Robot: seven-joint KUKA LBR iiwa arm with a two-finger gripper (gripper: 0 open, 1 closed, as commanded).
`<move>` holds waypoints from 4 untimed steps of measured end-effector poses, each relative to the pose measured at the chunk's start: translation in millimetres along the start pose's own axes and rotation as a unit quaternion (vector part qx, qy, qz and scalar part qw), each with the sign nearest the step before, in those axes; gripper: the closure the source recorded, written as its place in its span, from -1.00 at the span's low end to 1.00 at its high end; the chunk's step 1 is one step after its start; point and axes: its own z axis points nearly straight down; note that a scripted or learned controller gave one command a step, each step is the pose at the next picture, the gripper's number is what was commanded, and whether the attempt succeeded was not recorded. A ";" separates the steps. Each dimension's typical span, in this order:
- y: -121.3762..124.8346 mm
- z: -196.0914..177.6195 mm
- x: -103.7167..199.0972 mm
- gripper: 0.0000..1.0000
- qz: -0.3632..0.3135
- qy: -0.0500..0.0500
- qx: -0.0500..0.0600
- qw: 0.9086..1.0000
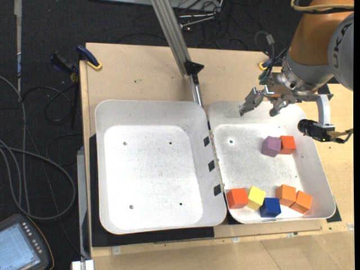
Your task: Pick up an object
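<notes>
The right bin (315, 167) holds several small blocks. A purple block (271, 146) sits touching an orange block (288, 144) in its upper right part. Along the bin's near edge lie an orange block (237, 197), a yellow block (256, 197), a blue block (270, 207) and two more orange blocks (296, 198). My gripper (261, 104) hangs above the far edge of the right bin, its two dark fingers spread apart and open, with nothing between them. It is up and to the left of the purple block.
The left bin (112, 122) lies beside the right one. A slanted metal pole (171, 27) crosses the far side of the bench and ends near the bins' shared far corner. Blue and yellow clamps (84, 58) sit at the bench's far left corner.
</notes>
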 end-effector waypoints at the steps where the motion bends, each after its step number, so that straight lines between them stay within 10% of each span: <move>1: 0.3 -2.3 -0.2 -1.00 0.000 0.000 -0.002 1.000; 4: -14.6 154.5 -8.4 -1.00 0.001 0.000 0.000 1.000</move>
